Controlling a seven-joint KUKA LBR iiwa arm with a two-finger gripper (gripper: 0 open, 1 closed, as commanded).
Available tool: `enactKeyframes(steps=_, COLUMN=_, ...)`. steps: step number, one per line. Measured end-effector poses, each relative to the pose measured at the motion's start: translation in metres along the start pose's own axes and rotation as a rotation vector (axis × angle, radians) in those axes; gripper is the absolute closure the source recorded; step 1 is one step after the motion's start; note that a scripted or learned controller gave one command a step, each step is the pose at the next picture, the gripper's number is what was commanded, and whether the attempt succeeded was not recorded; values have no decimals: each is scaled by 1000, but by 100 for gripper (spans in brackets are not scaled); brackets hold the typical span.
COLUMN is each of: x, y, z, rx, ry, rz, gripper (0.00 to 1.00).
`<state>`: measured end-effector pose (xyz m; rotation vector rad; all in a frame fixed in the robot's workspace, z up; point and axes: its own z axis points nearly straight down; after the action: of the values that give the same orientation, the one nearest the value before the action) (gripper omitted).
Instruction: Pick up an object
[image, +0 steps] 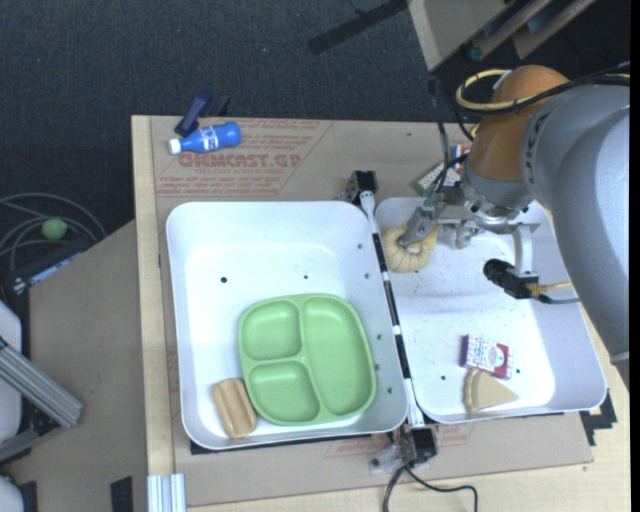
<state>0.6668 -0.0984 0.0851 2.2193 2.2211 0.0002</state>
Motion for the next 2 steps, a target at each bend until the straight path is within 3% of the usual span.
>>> enactKeyframes(steps=1, x=0, y=0, z=-10, rx=3, ry=-1, rz=-1, gripper=100)
enactKeyframes(steps=2, x=0, y=0, z=-10, rx=0, ry=-1, rz=-1, gripper=0)
